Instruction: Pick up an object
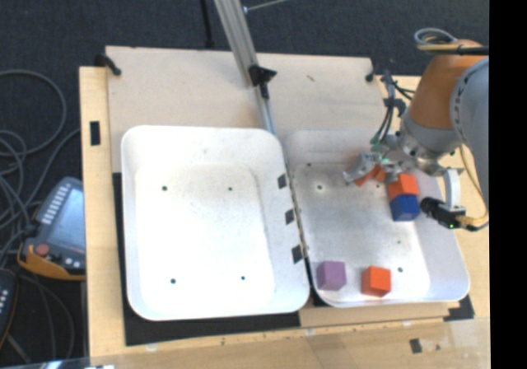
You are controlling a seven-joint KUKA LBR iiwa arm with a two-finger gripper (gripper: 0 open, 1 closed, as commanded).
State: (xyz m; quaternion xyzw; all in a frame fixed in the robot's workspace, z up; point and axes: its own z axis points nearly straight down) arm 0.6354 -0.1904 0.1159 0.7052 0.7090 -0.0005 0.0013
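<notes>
Camera view shows the gripper (368, 170) low in the right bin (346, 153); I cannot tell its state or hold. Orange block (403, 186) and blue block (404, 207) sit just beside it; best to center squarely over one before closing.

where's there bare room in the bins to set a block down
The left white bin has a bare floor. In the right white bin, the middle is free, between the purple cube and the gripper. It is crowded upper right, around the orange block and blue cube.
</notes>
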